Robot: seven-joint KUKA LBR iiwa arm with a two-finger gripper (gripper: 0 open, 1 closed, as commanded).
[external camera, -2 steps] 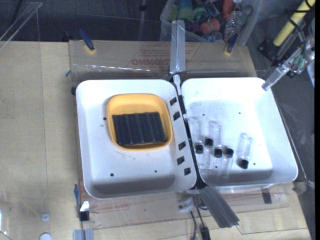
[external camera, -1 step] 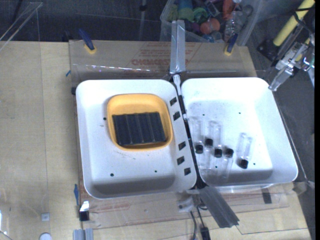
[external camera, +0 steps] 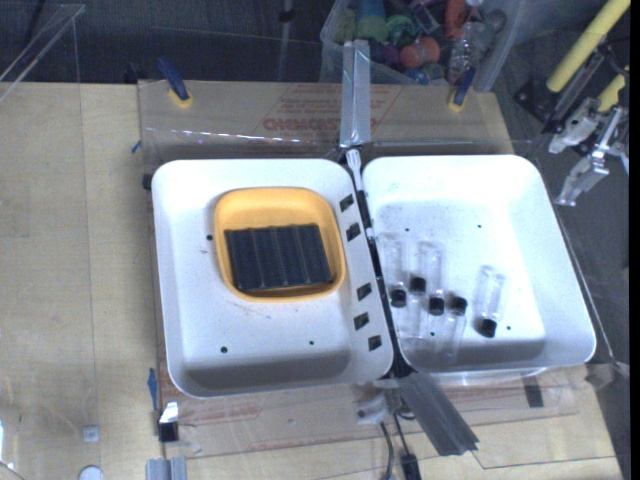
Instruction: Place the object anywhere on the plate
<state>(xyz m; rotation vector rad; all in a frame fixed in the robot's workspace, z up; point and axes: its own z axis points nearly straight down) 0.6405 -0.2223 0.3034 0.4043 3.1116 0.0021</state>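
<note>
Camera view.

- Bins: two, white, side by side. Left bin [external camera: 190, 363] carries one yellow plate [external camera: 232, 213], set toward the far edge. Right bin [external camera: 520, 183] carries the vials.
- On the plate: one black ridged block [external camera: 278, 256], lying flat and central. Its ridges run from the near edge to the far edge, and its long side runs left-right. It sits wholly inside the plate's rim.
- Clear vials with black caps [external camera: 437, 305]: a loose cluster near the right bin's near edge, close to the divider. At least four, perhaps five; overlapping glass prevents a firm count. Most lie with their long axis near-to-far, caps toward the near edge.
- Pincer [external camera: 585, 171]: outside the right bin, just past its far right corner, over the bench edge. State: cannot tell, too small and cluttered.

Judgement: if the block is the task's thing, it already rests on the plate. If a vial is meant, the cluster lies left of the pincer and nearer the camera, and the plate is further left, across the divider.
</note>
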